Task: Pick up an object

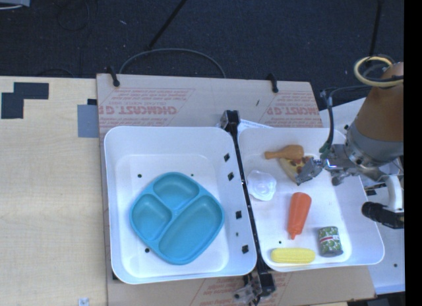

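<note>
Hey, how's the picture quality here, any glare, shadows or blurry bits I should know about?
Camera view: lighting is even and soft; the white right bin looks bright but not washed out; the carrot and the blue plate cast only faint shadows; the gripper reads slightly soft, its fingers hard to make out; the dark floor beyond the bench loses detail.

I have one fixed camera, mounted above the bench and looking down at a slant. It sits far enough back to take in both white bins side by side, the left bin and the right bin, with dark floor beyond the far edge. The arm enters from my right.
</note>
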Robot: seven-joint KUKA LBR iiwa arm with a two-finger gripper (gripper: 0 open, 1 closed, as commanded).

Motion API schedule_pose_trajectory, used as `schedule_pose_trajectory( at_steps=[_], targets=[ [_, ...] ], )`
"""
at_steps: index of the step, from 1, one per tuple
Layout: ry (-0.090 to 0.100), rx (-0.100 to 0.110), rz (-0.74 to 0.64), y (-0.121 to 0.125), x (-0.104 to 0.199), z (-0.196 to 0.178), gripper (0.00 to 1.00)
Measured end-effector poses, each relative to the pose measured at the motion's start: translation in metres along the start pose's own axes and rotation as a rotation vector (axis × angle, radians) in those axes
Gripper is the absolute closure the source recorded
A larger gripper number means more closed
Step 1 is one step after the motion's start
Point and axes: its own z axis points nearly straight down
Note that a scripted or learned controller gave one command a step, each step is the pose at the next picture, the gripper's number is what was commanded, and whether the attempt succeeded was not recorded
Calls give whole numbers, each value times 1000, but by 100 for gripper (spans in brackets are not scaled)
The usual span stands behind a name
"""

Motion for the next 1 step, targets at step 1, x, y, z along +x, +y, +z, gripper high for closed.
schedule_pose_trajectory(
  at_steps=[1],
  targets=[
    [0,1,0,5,-1,61,0]
  ],
)
